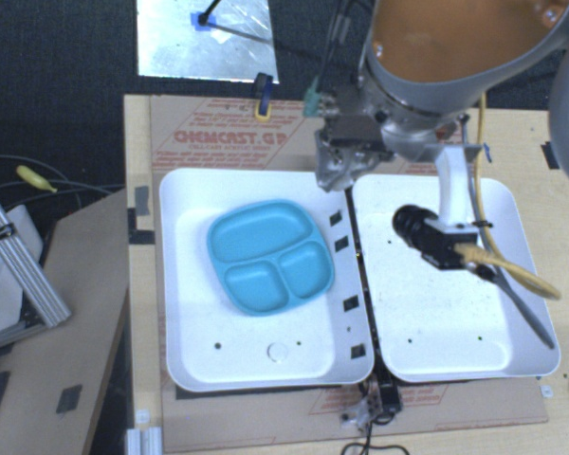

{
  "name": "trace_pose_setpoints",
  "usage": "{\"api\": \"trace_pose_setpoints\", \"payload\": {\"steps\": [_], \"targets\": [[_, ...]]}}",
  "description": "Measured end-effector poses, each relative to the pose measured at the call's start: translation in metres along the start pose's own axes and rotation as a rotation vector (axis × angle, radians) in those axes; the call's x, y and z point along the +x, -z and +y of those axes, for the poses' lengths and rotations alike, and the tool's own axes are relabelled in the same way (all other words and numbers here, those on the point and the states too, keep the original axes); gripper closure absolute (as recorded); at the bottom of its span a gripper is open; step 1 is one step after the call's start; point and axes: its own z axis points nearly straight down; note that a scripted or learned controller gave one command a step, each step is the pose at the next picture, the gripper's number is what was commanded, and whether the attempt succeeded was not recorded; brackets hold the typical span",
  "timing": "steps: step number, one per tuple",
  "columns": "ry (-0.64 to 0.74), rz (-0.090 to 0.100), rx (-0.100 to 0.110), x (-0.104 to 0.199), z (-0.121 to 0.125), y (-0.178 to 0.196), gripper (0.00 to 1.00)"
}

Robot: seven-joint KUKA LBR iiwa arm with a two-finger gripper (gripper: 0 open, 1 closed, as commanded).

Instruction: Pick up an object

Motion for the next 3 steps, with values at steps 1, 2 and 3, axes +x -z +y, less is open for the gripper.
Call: {"api": "trace_pose_setpoints", "payload": {"steps": [1,2,3], "targets": [[-0.004,-0.001,0.000,-0.005,0.001,0.010,1.00],[0.000,0.000,-0.003,-0.004,0.001,0.021,1.00],[-0.017,-0.007,0.013,-0.065,-0.003,-0.075,1.00]]}}
